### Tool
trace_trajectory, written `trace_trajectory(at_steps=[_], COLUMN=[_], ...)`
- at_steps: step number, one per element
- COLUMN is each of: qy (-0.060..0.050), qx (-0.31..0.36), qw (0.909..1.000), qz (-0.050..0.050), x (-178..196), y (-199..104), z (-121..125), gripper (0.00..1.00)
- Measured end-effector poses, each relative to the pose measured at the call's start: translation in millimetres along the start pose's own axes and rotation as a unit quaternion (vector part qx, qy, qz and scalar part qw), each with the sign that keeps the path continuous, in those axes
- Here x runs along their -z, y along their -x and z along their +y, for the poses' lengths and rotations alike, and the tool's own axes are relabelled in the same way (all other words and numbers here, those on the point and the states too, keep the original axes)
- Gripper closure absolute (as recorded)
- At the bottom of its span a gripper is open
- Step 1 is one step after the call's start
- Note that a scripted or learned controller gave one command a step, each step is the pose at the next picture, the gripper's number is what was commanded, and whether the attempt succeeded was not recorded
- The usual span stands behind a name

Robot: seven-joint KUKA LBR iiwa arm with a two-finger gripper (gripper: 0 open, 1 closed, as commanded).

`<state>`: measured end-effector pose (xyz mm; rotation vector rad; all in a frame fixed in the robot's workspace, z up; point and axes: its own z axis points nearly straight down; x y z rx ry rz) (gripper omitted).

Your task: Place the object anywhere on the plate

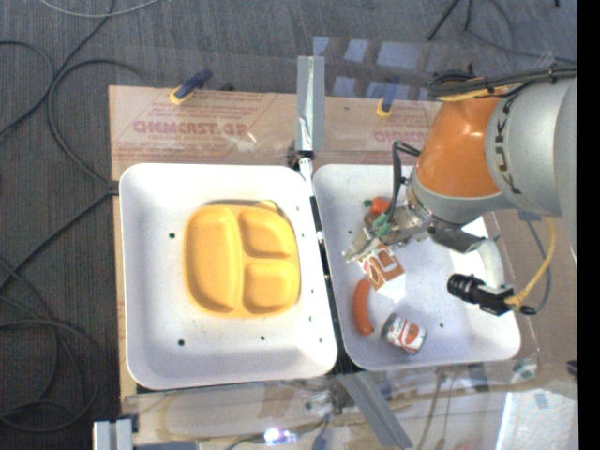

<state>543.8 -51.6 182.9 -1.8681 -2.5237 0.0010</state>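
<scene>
Fingers [373,242] low in right bin [497,340], aperture unclear, just above small carton [382,269]; yellow plate [244,257] in left bin [150,345].

Arm [506,148] cut off at right of frame; its orange band and wrist cover the upper middle of the right bin [487,340], hiding the bin floor there. Small orange-and-green item [378,205] beside the wrist partly covered, too small to identify. Print on the red-and-white carton [382,268] and can [404,334] too blurred to read.
</scene>
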Motion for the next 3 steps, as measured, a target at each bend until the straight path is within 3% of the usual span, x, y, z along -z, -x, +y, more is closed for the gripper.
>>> trace_trajectory(at_steps=[1, 2, 3], qy=[-0.001, -0.001, -0.001], qx=[0.105, 0.008, 0.007], qw=[0.9945, 1.0000, 1.0000], qz=[-0.001, 0.000, 0.000], x=[0, -1, 0], y=[-54, -136, -136], z=[38, 52, 52], gripper=[1.00, 1.00, 0.00])
